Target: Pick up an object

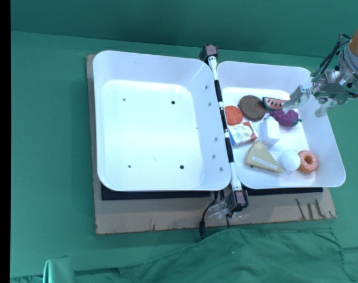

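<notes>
The right bin holds several toy foods: a brown round cookie, a watermelon slice, a purple grape bunch, a red disc, a small carton, a white block, a cheese wedge, a white egg and an orange donut. My gripper hangs above the bin's upper right part, just right of the watermelon and grapes. Its two fingers are spread apart, with nothing between them.
The left bin lies beside the right one, with a black and white divider rail between them. Both rest on a cardboard sheet over green cloth.
</notes>
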`<state>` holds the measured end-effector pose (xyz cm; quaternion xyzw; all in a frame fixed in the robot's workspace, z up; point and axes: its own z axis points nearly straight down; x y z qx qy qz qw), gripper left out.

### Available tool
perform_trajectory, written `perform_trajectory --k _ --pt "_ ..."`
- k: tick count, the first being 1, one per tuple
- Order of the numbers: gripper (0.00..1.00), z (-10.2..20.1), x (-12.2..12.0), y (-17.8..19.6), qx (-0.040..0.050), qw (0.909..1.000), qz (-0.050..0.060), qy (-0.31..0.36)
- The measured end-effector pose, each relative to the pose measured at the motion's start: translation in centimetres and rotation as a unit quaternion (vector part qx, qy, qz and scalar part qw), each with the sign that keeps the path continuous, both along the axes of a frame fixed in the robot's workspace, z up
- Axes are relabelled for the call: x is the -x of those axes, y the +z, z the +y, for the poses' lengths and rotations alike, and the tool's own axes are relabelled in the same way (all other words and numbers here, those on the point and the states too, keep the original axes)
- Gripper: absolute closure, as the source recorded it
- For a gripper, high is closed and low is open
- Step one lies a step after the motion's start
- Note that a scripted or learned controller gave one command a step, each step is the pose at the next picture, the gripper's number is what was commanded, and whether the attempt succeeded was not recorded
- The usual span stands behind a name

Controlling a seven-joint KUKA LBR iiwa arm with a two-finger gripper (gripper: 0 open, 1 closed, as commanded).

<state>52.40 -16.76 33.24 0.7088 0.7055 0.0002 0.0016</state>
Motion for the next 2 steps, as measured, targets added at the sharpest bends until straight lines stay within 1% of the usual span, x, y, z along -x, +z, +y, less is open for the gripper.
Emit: perform_trajectory --k 1,2 --pt "0.00 0.0 0.0 0.0 0.0000 1.0000 0.000 0.000" --pt "0.00 -0.2 0.9 -4.6 -0.0005 1.0000 0.002 0.000"
